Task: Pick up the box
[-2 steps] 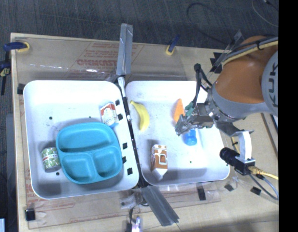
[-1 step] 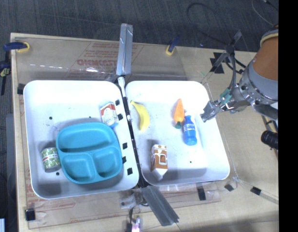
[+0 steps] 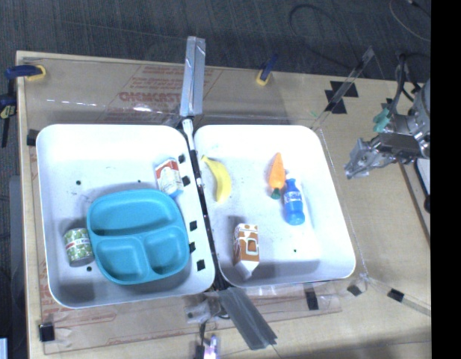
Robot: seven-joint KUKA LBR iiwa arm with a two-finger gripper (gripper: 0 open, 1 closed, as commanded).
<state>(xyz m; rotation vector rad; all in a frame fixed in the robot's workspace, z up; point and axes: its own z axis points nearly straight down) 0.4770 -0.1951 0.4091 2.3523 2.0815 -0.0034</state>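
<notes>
— What can be made out of the robot itself?

— Little: a metal gripper (image 3: 362,163) of pale grey, with angular, faceted parts that catch the light.

— Any colour on it?

— A small teal piece sits on its upper side, beside a thin dark rod or cable rising from it.

— And behind that?

— A boxy grey block, darker underneath, joins it to a lighter rounded part at the frame's edge. Screws and markings are too blurred to tell.

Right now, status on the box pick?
Gripper outside right bin, off to its right, nothing held. Box upright in right bin, near front. Blue bottle and carrot lie between.
</notes>
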